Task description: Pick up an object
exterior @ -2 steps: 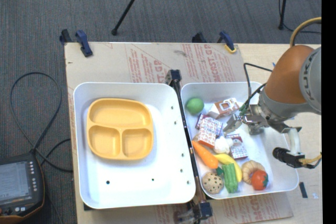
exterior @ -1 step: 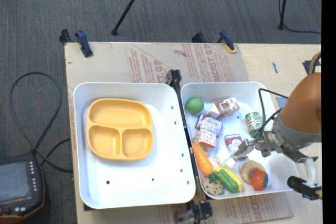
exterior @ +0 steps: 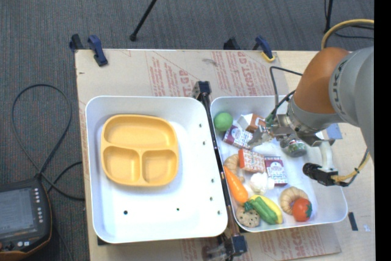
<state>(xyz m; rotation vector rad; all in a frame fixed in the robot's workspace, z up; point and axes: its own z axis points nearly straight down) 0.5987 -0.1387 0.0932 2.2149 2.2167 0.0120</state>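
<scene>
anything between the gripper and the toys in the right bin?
Nothing visible. The gripper is already down inside the right bin, right over the small packets beside the green ball.

Both white bins [exterior: 98,131] look like smooth, slightly glossy plastic, as does the yellow divided tray [exterior: 139,150] — matt by comparison. The bench top [exterior: 159,70] is printed brown cardboard, and the floor [exterior: 61,3] seems a rough grey carpet — hard to tell.

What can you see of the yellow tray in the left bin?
The yellow tray looks like matte plastic, a rounded rectangle with three compartments: one long one along the far side, two smaller ones on the near side. It lies flat and upright on the floor of the left bin, toward its left half. Nothing rests in it or touches it.
</scene>
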